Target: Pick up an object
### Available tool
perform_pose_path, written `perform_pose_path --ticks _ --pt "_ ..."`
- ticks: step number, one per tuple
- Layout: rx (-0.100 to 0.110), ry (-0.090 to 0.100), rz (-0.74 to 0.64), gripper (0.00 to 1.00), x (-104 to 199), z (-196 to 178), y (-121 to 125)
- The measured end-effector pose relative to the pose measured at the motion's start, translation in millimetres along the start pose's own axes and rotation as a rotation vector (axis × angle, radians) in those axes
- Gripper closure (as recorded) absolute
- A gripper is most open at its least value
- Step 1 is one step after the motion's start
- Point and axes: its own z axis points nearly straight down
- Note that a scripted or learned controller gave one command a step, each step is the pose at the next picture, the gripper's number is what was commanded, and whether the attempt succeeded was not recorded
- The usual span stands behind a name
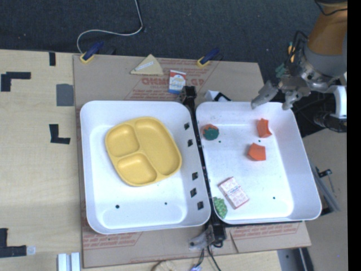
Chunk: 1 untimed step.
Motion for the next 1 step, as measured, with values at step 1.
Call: perform_pose_path --ticks 1 --pt "0.004 0.000 0.002 0.00 -57.4 103.9 -7.5"
